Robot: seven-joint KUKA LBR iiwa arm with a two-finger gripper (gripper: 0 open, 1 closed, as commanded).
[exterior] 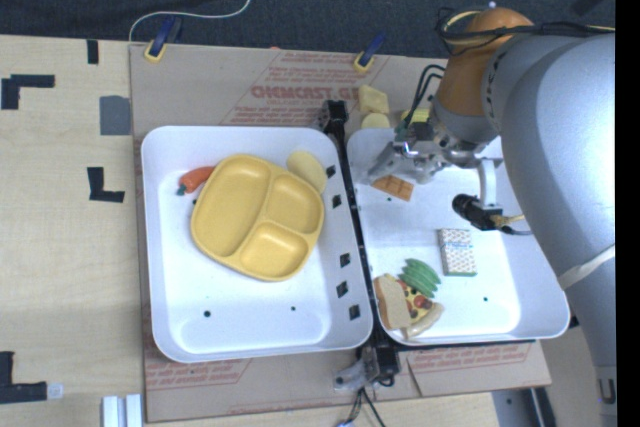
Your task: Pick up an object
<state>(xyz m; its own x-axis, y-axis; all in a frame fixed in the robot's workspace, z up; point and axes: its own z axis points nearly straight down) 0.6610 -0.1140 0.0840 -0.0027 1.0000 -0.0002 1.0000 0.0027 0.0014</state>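
I see gripper low in right bin, just above small brown block; can't tell finger spread or any hold

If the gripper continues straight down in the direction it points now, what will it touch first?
Probably the small brown waffle-like piece, which lies just under the gripper near the back of the right bin. Depth is hard to judge from this slanted view, so it might instead meet the bin floor beside it.
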